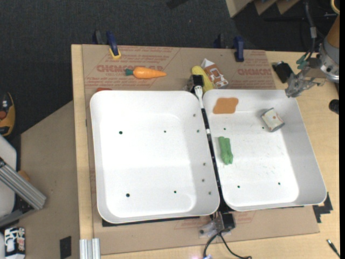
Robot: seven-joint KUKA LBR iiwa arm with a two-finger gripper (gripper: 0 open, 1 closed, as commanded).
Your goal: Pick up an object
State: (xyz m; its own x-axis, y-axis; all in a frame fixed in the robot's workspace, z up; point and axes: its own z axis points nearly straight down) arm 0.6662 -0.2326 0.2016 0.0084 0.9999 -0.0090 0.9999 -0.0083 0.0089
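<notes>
Closest to the lens, a dark cable [223, 240] trailed off the front edge of the counter [323, 144], just below the seam where the two bins met. Both bins were shallow, smooth white plastic with rounded corners. On the left bin [108, 144] I could make out a few small dark dots on its floor. The right bin [302, 161] carried three things, all apart from one another: a green, soft-looking oblong block [225, 149] lying lengthwise near the seam, a flat orange pad [225, 106] with rounded corners toward the back, and a small grey boxy piece [272, 119] with an orange spot on it, tilted, toward the back right.

Behind the bins lay a brown cardboard sheet [178, 63] with faint red print, held by two blue clamps [112, 45] at its far edge. On that sheet rested a tapered orange toy carrot [145, 73] with a green top, and, near the seam, a yellow curved piece [200, 75] beside a brown and white packet [215, 75].

My end effector [299, 82] hung at the back right corner of the right bin, over its rim, well apart from the grey boxy piece and the other two. It gripped nothing. Whether its fingers were apart or together I could not tell.
</notes>
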